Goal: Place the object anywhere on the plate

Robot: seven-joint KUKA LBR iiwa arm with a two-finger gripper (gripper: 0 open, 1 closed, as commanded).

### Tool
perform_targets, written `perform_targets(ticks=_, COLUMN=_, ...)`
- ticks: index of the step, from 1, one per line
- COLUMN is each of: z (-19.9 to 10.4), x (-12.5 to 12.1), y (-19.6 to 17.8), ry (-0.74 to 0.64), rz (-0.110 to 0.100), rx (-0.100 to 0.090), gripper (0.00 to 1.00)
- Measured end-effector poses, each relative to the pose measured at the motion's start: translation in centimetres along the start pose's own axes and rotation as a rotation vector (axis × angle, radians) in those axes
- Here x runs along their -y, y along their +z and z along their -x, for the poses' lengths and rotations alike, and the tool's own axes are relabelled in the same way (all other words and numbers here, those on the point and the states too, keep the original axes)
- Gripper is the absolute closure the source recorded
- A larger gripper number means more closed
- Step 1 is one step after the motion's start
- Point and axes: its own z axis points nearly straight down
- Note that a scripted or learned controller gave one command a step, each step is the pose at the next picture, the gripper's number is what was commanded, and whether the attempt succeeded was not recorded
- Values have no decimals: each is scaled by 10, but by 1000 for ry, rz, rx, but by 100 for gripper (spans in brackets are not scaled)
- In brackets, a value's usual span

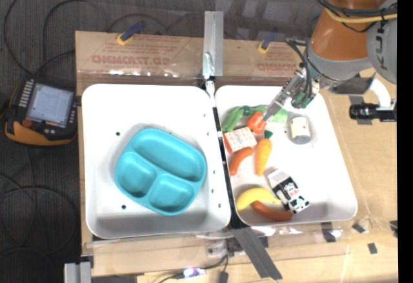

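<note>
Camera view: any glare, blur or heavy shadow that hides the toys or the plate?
Camera view: even lighting with soft shadows; the blue plate is sharp; glare streaks the clear plastic sheet behind the bins; the gripper over the toy pile is slightly soft, its tips hard to resolve.

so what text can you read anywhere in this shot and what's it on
"CHEMCAST GP", red print seen mirrored, on the brown sheet behind the left bin; the same print at right is too faint to read.
Small carton in the right bin: print too small to read.
Pendant screen left of the bench: too blurred to read.
</note>
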Motion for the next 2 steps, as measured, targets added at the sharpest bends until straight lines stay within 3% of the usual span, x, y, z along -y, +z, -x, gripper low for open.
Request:
perform_targets(ticks=1, z=-70, x=-56, y=11, ry=12, rz=-3, rx=0, gripper=100)
perform_targets(ticks=2, z=-125, x=-103, y=37, ry=-268, rz=-7, rx=2, gripper=100)
